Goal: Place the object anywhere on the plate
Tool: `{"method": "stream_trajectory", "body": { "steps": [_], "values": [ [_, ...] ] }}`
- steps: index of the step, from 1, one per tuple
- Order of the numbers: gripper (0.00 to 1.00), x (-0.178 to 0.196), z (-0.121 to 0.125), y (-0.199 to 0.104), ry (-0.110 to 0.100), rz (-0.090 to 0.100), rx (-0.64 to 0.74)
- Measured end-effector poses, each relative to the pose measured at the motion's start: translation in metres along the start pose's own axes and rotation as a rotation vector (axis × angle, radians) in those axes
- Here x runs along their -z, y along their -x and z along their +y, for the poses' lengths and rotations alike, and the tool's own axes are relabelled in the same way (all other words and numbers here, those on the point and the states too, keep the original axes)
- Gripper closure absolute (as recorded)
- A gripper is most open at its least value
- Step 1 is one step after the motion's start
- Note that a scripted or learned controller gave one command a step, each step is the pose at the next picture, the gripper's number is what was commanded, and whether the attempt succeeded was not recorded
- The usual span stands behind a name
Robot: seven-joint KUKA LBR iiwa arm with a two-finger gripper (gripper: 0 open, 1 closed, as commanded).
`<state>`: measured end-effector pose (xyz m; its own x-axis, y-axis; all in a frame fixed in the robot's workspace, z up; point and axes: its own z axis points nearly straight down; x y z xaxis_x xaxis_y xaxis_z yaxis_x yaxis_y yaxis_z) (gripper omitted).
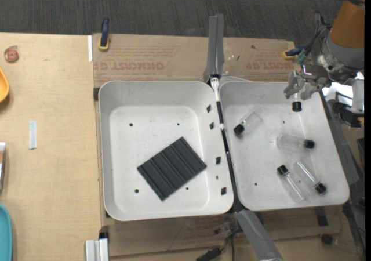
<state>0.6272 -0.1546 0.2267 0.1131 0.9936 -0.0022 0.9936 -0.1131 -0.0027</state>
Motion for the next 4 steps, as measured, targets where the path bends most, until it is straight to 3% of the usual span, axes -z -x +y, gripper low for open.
{"method": "stream_trajectory", "body": {
  "steps": [1, 2, 3, 4],
  "values": [
    [1.00, -0.011, -0.031, -0.075, -0.001, 0.001, -0.102],
    [1.00, 0.018, -0.135, -0.131, -0.001, 0.001, -0.037],
    [1.00, -0.037, -0.134, -0.210, -0.002, 0.000, 0.302],
    [1.00, -0.004, -0.116, -0.233, 0.000, 0.000, 0.318]
  ]
}}
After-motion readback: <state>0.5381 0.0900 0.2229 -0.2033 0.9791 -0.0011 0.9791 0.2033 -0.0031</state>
